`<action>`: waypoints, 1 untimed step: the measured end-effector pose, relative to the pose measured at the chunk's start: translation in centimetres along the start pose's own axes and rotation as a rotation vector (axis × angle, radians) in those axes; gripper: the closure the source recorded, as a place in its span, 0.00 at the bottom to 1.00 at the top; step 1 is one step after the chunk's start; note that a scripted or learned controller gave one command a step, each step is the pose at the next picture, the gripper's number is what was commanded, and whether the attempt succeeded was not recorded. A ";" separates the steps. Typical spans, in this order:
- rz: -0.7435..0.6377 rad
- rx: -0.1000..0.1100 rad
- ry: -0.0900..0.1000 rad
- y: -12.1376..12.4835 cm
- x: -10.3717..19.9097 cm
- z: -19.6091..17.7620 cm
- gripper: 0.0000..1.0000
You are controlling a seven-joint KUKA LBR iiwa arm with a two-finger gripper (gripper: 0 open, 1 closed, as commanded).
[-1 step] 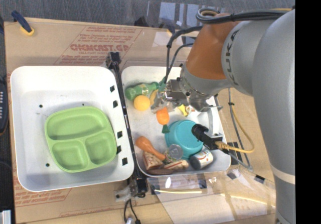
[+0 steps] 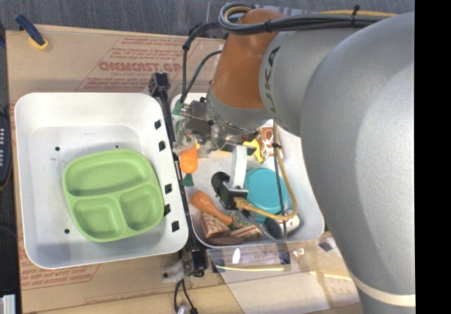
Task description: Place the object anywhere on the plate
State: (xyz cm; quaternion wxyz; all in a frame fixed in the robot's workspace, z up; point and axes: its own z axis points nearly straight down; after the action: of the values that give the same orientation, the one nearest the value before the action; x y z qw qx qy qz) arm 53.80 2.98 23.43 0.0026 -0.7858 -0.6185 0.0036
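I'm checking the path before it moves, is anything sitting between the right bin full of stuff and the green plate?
Yes. The green plate lies in the left bin, so the two bins' adjoining rims, fitted with black clips, stand between it and the cluttered right bin. The plate's compartments look bare. The claw sits near the orange object.

Green plate [image 2: 113, 195], plastic, rounded-rectangular, three compartments: one long section across the far side, two smaller ones on the near side. Lies flat, face up, in the left white bin, nothing on it. Small orange object [image 2: 188, 161] sits in the right bin against its left wall, just beside the divide between bins.
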 end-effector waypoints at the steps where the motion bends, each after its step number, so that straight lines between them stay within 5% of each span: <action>1: -0.044 0.008 -0.004 -2.9 6.2 4.6 1.00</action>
State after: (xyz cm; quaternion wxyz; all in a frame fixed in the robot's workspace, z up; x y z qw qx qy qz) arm 52.41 9.71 18.85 0.0045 -0.7721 -0.6354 0.0073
